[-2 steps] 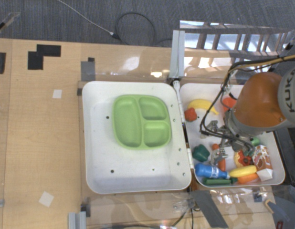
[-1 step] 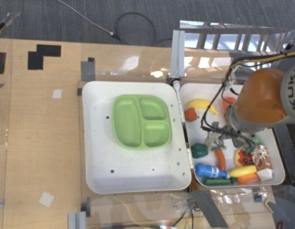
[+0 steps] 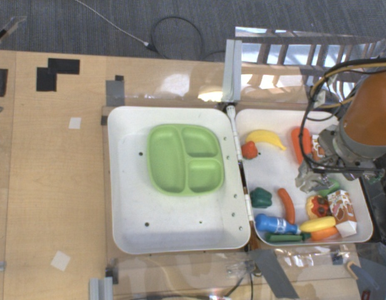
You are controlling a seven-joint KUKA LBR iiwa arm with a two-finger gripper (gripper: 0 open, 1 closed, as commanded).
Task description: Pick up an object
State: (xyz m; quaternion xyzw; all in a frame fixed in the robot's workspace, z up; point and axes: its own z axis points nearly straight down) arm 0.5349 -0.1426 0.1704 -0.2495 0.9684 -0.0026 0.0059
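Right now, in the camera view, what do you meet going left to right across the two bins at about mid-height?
Green divided plate in the left bin → orange-red toy → yellow banana → upright orange carrot → gripper at the right bin's right side.

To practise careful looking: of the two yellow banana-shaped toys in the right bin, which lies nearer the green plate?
The upper banana, near the bin's top left. The other lies low at the right, among the packets.

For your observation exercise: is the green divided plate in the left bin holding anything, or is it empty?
Empty. The green divided plate lies flat in the left bin, and all three compartments show bare green.
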